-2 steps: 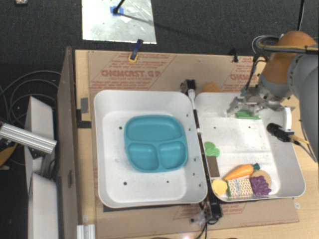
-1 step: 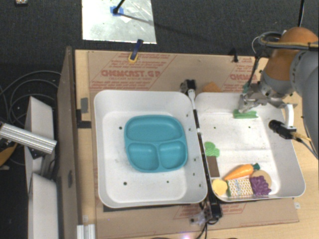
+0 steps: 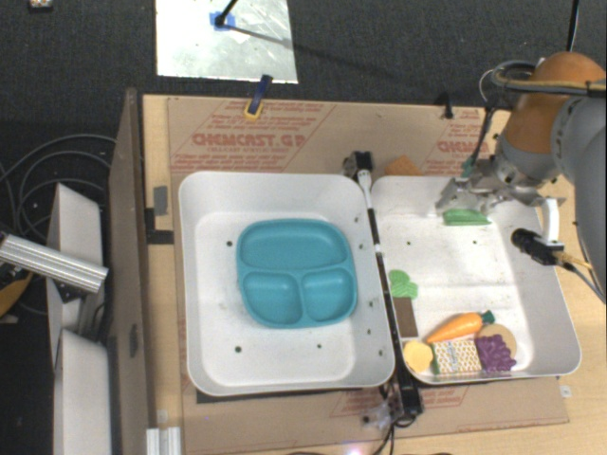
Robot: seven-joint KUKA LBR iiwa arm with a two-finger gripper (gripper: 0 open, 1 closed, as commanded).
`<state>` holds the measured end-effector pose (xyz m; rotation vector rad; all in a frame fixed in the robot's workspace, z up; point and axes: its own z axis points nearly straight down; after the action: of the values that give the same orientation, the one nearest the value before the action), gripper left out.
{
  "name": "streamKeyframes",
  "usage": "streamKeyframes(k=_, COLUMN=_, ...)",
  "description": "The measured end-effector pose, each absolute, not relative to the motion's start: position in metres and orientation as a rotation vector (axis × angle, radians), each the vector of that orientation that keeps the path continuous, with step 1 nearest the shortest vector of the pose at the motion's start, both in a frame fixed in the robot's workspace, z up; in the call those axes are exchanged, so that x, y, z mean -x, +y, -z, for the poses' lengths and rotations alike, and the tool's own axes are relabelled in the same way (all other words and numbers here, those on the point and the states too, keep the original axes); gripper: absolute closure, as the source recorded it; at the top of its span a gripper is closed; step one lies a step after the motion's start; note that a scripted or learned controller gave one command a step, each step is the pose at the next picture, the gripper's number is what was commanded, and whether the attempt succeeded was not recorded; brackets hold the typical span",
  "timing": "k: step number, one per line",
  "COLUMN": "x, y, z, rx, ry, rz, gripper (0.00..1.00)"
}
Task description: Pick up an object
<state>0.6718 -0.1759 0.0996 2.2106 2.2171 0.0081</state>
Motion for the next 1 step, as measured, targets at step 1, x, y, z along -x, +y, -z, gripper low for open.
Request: streamKeyframes(k=1, x=-0.6732, y=-0.1758, z=-0.1115, rx=-2.207, ry=2.215, rz=-0.013, gripper=1.00)
